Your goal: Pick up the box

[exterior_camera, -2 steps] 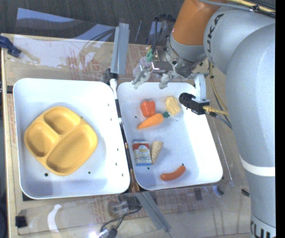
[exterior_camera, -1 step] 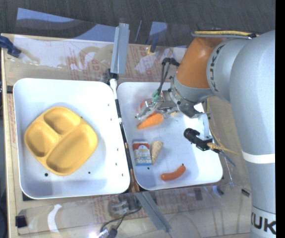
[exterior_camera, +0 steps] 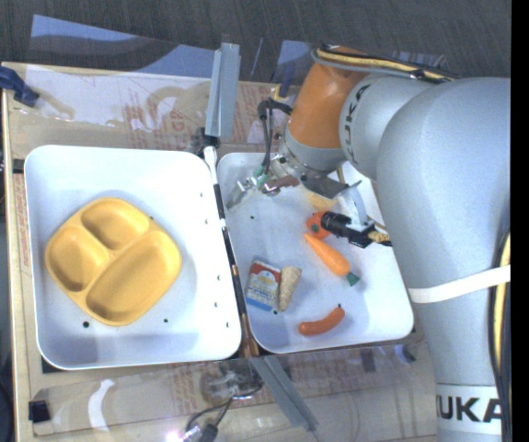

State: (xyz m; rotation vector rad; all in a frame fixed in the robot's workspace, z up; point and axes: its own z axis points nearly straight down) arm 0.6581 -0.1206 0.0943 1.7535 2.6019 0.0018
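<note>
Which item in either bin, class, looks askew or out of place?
Nothing is spilled or broken. The box lies flat and skewed to the right bin's walls, a pale block touching its side. The carrot and sausage lie loose at angles. The yellow plate sits diagonally in the left bin.

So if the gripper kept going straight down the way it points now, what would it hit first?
Most likely the bare floor of the right bin near its top-left corner. The gripper hangs there, well short of the box. Depth is hard to judge.
</note>
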